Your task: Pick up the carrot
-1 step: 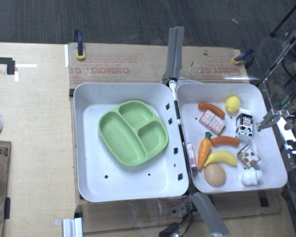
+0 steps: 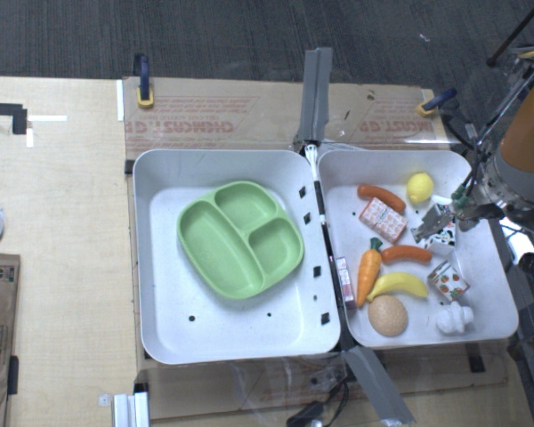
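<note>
A green divided plate (image 2: 240, 238) lies in the left bin (image 2: 151, 265). The right bin (image 2: 489, 327) holds a lemon (image 2: 419, 187), banana (image 2: 399, 284), egg (image 2: 387, 315) and two sausages (image 2: 381, 197).

The arm (image 2: 516, 163) is grey with an orange band above the wrist. Thin dark cables run along it. Its gripper (image 2: 440, 225) is pale metal with black patches.

Carrot (image 2: 368, 275) lies in right bin (image 2: 489, 327), left of banana (image 2: 399, 285).
</note>
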Motion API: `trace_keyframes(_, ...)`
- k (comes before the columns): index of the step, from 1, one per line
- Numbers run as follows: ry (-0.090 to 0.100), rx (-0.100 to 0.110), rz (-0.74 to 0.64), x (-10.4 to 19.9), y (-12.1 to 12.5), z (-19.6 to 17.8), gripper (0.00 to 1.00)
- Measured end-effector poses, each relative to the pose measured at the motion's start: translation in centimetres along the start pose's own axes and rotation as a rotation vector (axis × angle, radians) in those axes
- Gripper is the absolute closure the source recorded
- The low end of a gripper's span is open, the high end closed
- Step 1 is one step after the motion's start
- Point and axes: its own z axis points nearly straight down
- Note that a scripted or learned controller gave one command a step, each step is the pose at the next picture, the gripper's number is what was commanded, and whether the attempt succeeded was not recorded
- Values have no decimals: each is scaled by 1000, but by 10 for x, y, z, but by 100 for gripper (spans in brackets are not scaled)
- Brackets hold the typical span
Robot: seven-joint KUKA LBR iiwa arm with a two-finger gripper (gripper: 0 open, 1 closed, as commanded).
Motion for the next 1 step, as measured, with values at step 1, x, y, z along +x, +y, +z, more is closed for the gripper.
trace_keyframes(1, -2, -4, -17, 41, 10, 103, 0)
